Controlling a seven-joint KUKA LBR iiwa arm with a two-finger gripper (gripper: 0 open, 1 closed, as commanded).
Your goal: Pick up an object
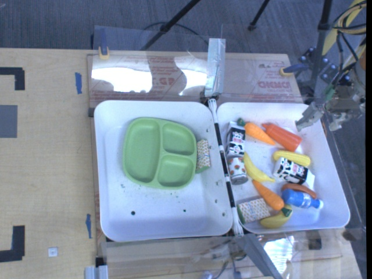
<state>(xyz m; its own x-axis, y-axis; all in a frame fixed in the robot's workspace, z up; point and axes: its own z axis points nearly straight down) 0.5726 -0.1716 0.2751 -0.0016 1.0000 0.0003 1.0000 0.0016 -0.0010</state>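
The grey two-finger gripper point(314, 116) is hanging over the far right corner of the right white shallow plastic bin point(340, 214), nothing between its fingers; whether the jaws are wide or narrow I cannot tell. Pick not yet done, the whole grasp is left. Likely target, as I judge it: the long orange-red plastic carrot point(283, 135), lying nearest the gripper, far in that bin, long axis running far-left to near-right. The green divided plastic plate point(159, 152) is sitting in the left white bin point(110, 214).
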